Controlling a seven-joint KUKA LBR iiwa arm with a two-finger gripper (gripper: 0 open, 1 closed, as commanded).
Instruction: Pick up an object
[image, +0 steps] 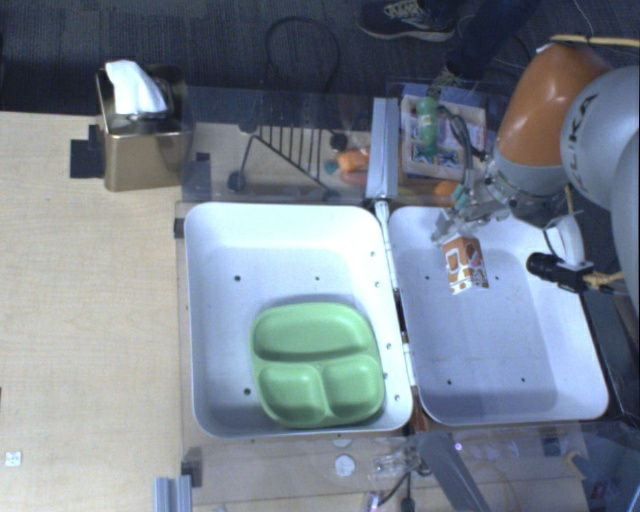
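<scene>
A small orange and white packet (466, 266) is in the right bin (520, 370), toward its far left part. My gripper (456, 226) hangs directly over the packet's top end, very close to it or touching it. The view does not tell whether the packet is held. A green divided tray (318, 362) lies in the left bin (230, 300), toward its near side.
Behind the bins stand a brown tissue box (135, 125), a black wire rack (290, 150) and a printed box with a green bottle (430, 120). The grey arm with its orange band (545, 95) reaches in over the right bin's far right corner.
</scene>
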